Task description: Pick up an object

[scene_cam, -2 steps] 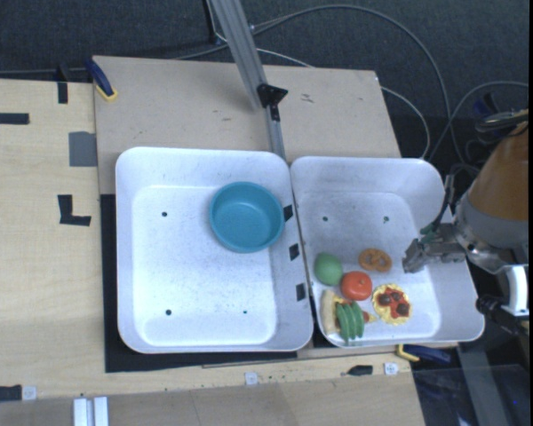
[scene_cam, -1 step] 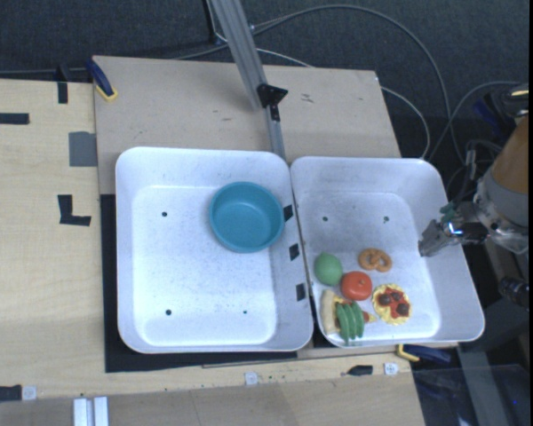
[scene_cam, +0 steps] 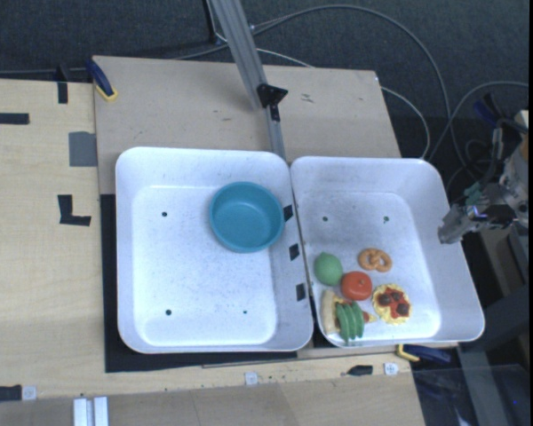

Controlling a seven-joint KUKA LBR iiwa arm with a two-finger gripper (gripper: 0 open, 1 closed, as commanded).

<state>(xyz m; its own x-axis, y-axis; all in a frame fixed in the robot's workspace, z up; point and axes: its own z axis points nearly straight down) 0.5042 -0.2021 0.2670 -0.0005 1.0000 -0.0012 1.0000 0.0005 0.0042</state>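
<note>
Several small toy foods lie in the near part of the right bin (scene_cam: 426, 180): a green round piece (scene_cam: 328, 267), a brown pretzel (scene_cam: 374, 259), a red tomato (scene_cam: 356, 284), a yellow and red pizza piece (scene_cam: 392, 303), and a green pod (scene_cam: 349, 319) lying against a yellow piece (scene_cam: 327, 307). A blue bowl (scene_cam: 246, 216) stands upright in the left bin (scene_cam: 142, 238). My gripper (scene_cam: 453, 226) hangs just outside the right bin's right rim, level with its middle, apart from all the toys. It looks small and dark here.
A slanted metal pole (scene_cam: 244, 47) runs from the top down to the seam between the bins. Cables (scene_cam: 426, 69) loop over the bench at the back right. Both bins have bare floor away from these objects.
</note>
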